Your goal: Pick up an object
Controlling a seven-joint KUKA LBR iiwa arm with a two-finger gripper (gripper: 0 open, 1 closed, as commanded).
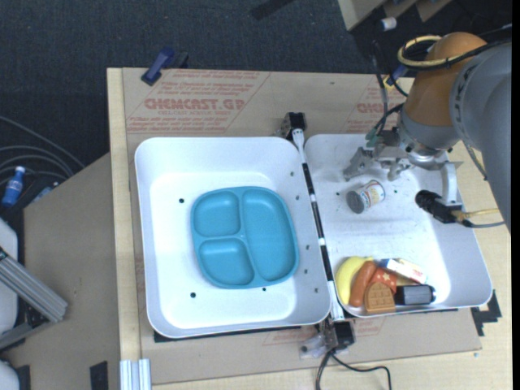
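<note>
The hand [375, 165] is hovering over the far part of the right bin [463, 250], its fingers spread apart and gripping nothing, just above a small cylindrical jar [366, 197] lying on its side on the bin floor. At that bin's near edge, a yellow, orange and white cluster of items [382, 283] is sitting, while a blue divided plate [243, 236] is lying in the middle of the left bin [162, 185].

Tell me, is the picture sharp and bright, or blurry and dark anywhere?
In the camera view the light is even and bright; the blue plate and the white bins look sharp, with only soft shadows along the rims. The small jar and the pile of toys are a bit fuzzy, and the floor above the bench is dark.
</note>
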